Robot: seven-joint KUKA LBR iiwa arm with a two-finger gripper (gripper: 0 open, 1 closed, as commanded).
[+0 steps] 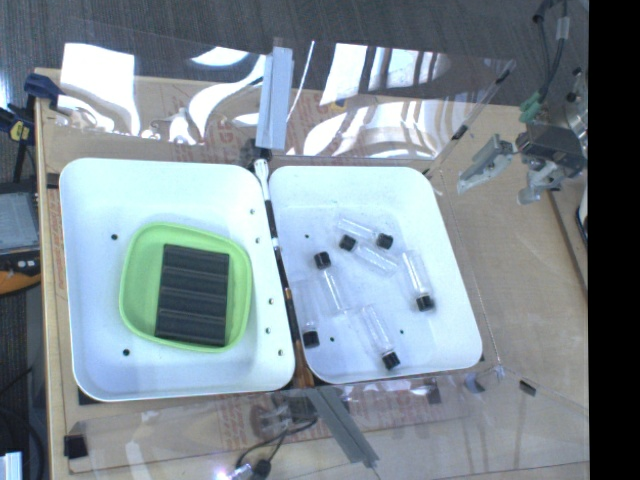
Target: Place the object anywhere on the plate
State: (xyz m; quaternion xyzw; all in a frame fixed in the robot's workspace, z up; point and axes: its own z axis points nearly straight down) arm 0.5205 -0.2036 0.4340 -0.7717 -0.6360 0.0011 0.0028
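A lime-green square plate lies in the left white bin. A dark grey ribbed block rests flat on the plate, covering most of its middle. My gripper hangs beyond the right bin's far right corner, over the bare bench and far from the plate. Its fingers stand apart with nothing between them.
The right white bin holds several clear vials with black caps, scattered across its middle and front. A clear plastic wall stands behind both bins. Cables and a connector lie on the bench in front.
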